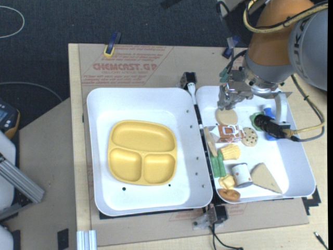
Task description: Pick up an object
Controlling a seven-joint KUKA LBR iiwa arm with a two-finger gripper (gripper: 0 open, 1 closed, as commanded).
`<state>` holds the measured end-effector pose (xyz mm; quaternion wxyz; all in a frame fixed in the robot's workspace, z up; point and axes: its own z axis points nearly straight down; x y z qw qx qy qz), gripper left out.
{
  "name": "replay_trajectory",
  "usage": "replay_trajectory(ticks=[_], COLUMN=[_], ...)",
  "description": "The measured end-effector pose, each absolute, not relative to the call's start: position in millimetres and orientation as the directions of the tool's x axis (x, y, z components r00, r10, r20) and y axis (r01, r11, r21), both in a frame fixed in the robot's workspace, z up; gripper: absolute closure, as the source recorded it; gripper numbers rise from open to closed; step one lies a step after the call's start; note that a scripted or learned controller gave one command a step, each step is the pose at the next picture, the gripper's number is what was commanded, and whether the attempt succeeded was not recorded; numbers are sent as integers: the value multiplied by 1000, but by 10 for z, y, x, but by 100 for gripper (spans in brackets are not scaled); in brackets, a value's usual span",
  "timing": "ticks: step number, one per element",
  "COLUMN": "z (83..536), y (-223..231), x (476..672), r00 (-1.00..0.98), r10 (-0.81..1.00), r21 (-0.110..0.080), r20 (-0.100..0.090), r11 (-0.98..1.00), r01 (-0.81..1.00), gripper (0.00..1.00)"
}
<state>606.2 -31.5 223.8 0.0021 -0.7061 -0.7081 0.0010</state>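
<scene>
My gripper hangs low at the back left of the right bin. It is just above a round beige slice and may be touching its far edge. In front of the slice lie a red-and-white packet and a chocolate-chip cookie. Further forward are a ridged yellow piece, a green stick, a small white can and a tan wedge. Nothing is seen lifted off the bin floor.
The left bin holds a yellow divided plate. A pale stick lies along the right bin's left wall. A small yellow piece and an orange pastry sit at its front left corner.
</scene>
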Motion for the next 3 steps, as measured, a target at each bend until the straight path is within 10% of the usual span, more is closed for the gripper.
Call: replay_trajectory(ticks=[3], z=[2239], y=[-201], x=[5917], r00=[0], r10=[1000], r21=[2], r20=[0], r11=[0], r01=[1000], gripper=[100])
